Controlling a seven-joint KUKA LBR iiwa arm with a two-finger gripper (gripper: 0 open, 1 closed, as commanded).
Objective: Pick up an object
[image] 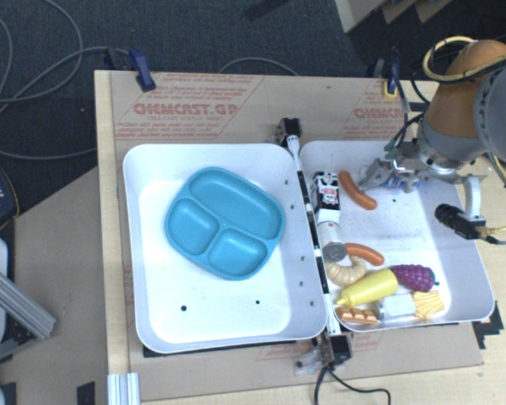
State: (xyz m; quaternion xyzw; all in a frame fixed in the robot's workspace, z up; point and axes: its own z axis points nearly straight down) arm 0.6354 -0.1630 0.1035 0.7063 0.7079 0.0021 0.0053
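On brown board [194,99], red print reads "CHEMCAST".

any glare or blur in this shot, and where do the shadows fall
Camera view: lighting is even and soft, with mild sheen on the blue divided plate and the left white bin; faint shadows sit under the plate and beneath the gripper in the right bin; the toy food pile is slightly soft, small details unreadable.
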